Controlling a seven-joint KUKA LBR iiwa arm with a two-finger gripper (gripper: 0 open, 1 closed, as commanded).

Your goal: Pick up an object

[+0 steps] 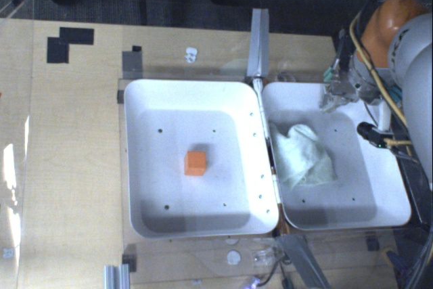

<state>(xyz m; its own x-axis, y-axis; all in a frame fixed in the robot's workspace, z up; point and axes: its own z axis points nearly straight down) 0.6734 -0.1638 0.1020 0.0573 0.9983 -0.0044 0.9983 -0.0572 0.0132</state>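
Here, an orange cube (195,163) is seen lying alone near the middle of the left bin (145,213), while a crumpled white cloth (304,156) is found against the left side of the right bin (389,213). Farther back, the gripper (336,95) is seen over the right bin's far edge, nothing visibly held; whether it is apart or together cannot be told.

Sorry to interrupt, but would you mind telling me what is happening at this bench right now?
A grey robot arm reaches in over the right bin, its gripper near that bin's far edge. A crumpled white cloth lies in the right bin, apart from the gripper. A small orange cube sits alone in the left bin. Nothing has been picked up yet.
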